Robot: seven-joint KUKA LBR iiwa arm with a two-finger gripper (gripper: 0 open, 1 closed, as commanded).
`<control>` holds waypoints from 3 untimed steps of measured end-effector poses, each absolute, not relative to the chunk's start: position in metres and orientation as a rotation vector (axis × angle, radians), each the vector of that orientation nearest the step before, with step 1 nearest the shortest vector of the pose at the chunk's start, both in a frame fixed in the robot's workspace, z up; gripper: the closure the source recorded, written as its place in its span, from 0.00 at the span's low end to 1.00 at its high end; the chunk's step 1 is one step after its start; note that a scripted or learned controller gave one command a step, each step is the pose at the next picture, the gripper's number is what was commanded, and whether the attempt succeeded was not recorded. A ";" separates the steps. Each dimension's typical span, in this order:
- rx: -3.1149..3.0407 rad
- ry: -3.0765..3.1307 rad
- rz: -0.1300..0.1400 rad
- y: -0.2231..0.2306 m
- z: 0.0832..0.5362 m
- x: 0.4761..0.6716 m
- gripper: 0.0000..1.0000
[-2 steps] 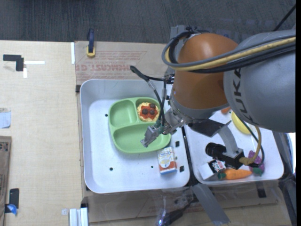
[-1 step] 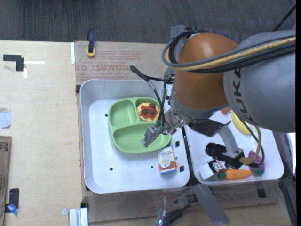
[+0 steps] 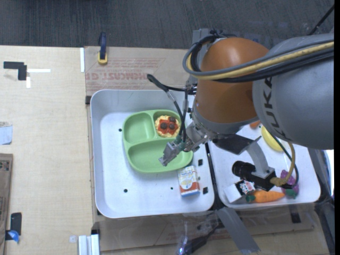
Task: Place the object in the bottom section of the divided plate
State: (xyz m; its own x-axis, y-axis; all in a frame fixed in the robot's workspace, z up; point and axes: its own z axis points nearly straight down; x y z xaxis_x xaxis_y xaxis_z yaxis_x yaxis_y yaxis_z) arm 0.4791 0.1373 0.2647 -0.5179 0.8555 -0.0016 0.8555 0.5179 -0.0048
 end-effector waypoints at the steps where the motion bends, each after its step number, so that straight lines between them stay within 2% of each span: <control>1: -1.545 -2.734 0.012 0.135 0.273 0.480 1.00; 2: -1.545 -2.734 0.012 0.135 0.273 0.480 0.00; 3: -1.548 -2.732 0.017 0.133 0.281 0.481 1.00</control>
